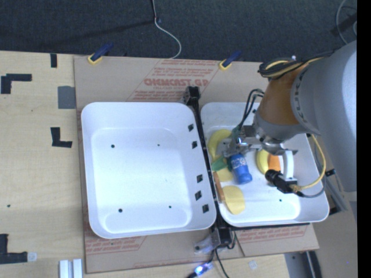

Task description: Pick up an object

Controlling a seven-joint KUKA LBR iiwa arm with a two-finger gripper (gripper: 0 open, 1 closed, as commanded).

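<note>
Arm: grey link with the orange band (277,100) sits highest and nearest the lens, reaching in from the right and covering the far corner of the right bin (310,212).
Risk, crowding: the objects lie packed along the bin's left wall, so a descent here could, I judge, land on two things at once and grip neither.
Risk, slip: the blue cylinder (241,169) looks rounded and lies tilted; a close on it might roll it aside.
Risk, cable: a yellow cable (310,184) loops low over the bin and could snag or drag an object.
Gripper (236,149): down among the objects, just above the blue cylinder; how far it is open, and whether it holds or touches anything, I cannot tell.
Nearest neighbours: green piece (219,165) just left of the cylinder, yellow round object (219,139) behind it.
Further out: pale yellow wedge (235,198) toward the near rim, orange and yellow object (270,161) to the right, partly hidden.
Left bin (93,120): alongside, touching the right bin at the divider.
</note>
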